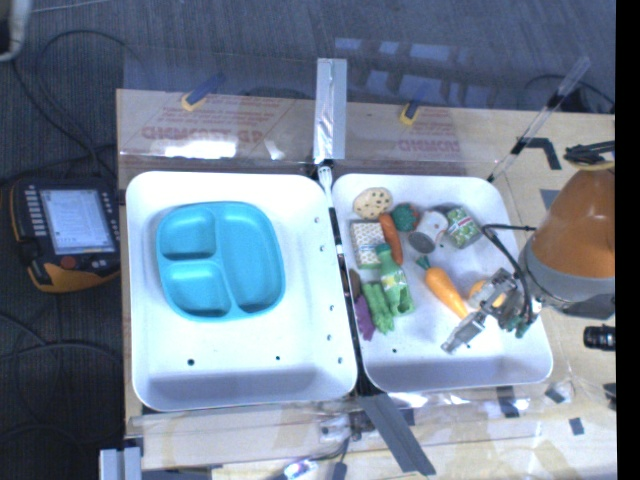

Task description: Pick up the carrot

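Grey carpet with trailing cables surrounds a pale wooden bench (230, 118), on which two shallow white plastic bins sit side by side. Left-hand white bin (145, 368) holds a turquoise three-compartment plate (218, 258), presumably placed as a drop-off target. Right-hand white bin (500, 368) holds the clutter of toy food: a round speckled cookie (373, 202), a short orange carrot-like piece with a green top (392, 236) leaning against a pale waffle-like square (367, 240), green and purple vegetable pieces (385, 300), a small green can (461, 226), and the task's thing, a bright orange tapered carrot with a small green tip (444, 290). It lies on the bin floor near the middle, slanted from upper left to lower right, apart from the green cluster, which leaves room on both sides for a grasp. My grey two-finger gripper (462, 339) hangs low just beside the carrot's thick lower end, tilted toward it; whether its fingers stand apart or together, I cannot tell. Nothing is visibly clamped, so I judge the pick not yet made, the approach being angled to straddle the carrot across its width.
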`<action>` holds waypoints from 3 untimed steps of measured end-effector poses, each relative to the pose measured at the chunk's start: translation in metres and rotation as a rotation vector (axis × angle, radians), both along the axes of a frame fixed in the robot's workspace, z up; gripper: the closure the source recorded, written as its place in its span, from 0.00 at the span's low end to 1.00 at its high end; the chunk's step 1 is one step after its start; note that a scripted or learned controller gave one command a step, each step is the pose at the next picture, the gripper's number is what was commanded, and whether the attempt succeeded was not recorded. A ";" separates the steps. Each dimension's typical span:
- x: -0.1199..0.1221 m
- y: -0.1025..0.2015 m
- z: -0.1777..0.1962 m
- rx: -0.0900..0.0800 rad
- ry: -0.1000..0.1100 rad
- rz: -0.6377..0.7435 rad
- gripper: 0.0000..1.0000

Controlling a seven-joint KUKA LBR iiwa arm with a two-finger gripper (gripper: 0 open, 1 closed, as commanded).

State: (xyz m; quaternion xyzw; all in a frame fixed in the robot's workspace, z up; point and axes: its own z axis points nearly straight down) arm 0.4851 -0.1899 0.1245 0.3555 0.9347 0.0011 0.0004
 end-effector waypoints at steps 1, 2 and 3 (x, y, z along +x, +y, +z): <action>0.081 0.020 -0.034 -0.003 -0.008 0.008 0.00; 0.083 0.022 -0.023 -0.003 -0.015 0.010 1.00; 0.130 0.028 0.092 -0.004 -0.002 -0.085 1.00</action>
